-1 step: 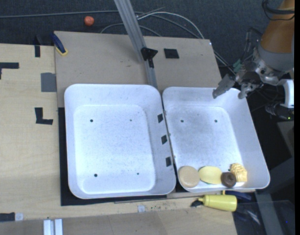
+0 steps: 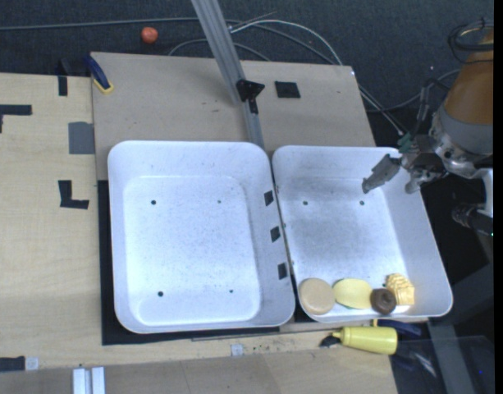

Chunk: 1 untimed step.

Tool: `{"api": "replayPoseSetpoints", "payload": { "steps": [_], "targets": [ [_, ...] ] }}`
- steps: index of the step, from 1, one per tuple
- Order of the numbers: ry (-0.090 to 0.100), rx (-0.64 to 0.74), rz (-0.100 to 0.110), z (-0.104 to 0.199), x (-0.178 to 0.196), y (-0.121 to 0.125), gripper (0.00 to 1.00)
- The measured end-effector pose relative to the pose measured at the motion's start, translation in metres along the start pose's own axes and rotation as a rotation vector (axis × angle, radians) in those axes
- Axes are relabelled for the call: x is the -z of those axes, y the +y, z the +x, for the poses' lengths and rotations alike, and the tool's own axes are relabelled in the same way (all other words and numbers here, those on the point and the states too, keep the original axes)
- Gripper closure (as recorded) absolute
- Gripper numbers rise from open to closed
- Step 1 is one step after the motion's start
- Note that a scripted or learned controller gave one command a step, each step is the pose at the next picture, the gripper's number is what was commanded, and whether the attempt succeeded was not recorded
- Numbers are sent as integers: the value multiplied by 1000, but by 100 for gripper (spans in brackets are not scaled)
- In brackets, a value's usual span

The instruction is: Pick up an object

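Note:
My gripper (image 2: pixel 390 184) hangs over the far right part of the right bin (image 2: pixel 333 220), on the grey arm with its orange band coming in from the right. Its two fingers stand spread apart, open, with nothing between them. Against the bin's near wall lie three small objects in a row: a tan round disc (image 2: pixel 317 296), a pale yellow oval piece (image 2: pixel 351 293), and a brown and yellow lumpy item (image 2: pixel 392 294). All three are well below the gripper in the view and apart from it.
The left bin (image 2: pixel 189 236) sits beside the right one. A yellow tool with a black tip (image 2: pixel 368 339) lies on the bench just outside the right bin's near wall. A slanted metal pole (image 2: pixel 226 52) and cables stand behind the bins.

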State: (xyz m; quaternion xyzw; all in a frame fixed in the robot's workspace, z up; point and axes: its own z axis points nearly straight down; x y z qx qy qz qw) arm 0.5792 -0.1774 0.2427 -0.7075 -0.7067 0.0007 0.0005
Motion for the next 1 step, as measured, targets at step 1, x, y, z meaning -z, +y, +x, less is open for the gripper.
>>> {"api": "replayPoseSetpoints", "payload": {
  "steps": [1],
  "targets": [
    [1, -2, 6, -21, -84, -70, 0]
  ]
}}
